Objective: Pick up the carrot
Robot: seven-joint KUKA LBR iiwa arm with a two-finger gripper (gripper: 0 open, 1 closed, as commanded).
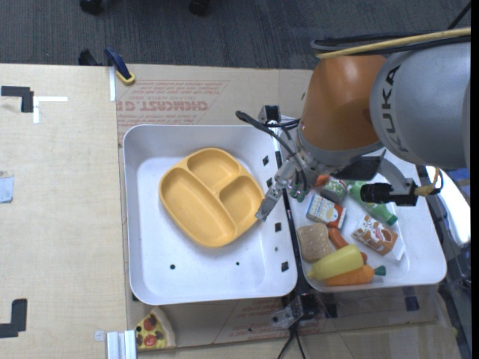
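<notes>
The carrot (350, 277) is an orange stick with a green tip. It lies flat near the front wall of the right bin (419, 271), just below a yellow vegetable (337, 261). My gripper (270, 197) hangs over the divider between the two bins, at the right edge of the yellow plate (211, 195). It sits well up and to the left of the carrot. Nothing shows in its grasp. The arm's orange band and grey body cover the back of the right bin.
The yellow divided plate lies in the left bin (150, 268). The right bin also holds a bread slice (313, 239), a small carton (325, 209), a red snack box (374, 235), a green bottle (383, 213) and a small orange-red piece (337, 237). A pizza toy (152, 331) lies in front of the bins.
</notes>
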